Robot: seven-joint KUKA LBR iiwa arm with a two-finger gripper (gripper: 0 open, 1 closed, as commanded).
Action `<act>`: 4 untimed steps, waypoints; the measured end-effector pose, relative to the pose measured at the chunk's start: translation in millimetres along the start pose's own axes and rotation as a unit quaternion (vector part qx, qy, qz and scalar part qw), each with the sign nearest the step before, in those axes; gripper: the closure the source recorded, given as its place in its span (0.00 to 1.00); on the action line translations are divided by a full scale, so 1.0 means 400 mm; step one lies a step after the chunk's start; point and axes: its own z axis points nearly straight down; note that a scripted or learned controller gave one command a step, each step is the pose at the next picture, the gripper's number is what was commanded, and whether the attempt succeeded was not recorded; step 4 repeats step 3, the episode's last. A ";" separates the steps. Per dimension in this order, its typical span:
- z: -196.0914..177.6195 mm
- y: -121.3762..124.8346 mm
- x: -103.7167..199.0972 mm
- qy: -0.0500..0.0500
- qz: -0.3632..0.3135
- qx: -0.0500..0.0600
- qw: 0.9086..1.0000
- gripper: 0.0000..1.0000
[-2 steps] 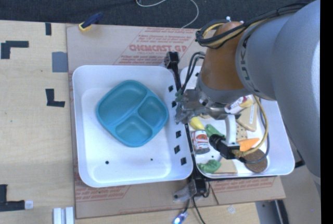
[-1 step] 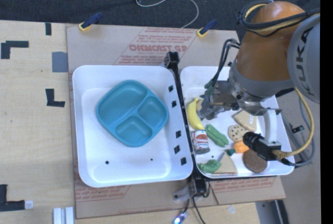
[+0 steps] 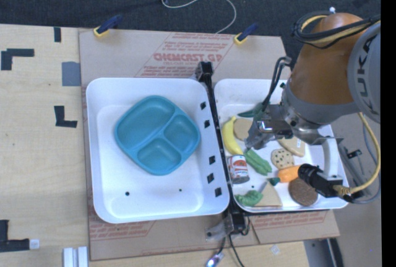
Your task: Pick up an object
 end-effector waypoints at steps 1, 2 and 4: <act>0.131 -0.002 0.129 0.001 -0.003 0.002 1.000 1.00; -0.016 0.001 0.287 0.001 -0.005 -0.003 1.000 1.00; -0.315 0.034 0.226 0.001 -0.001 -0.008 1.000 1.00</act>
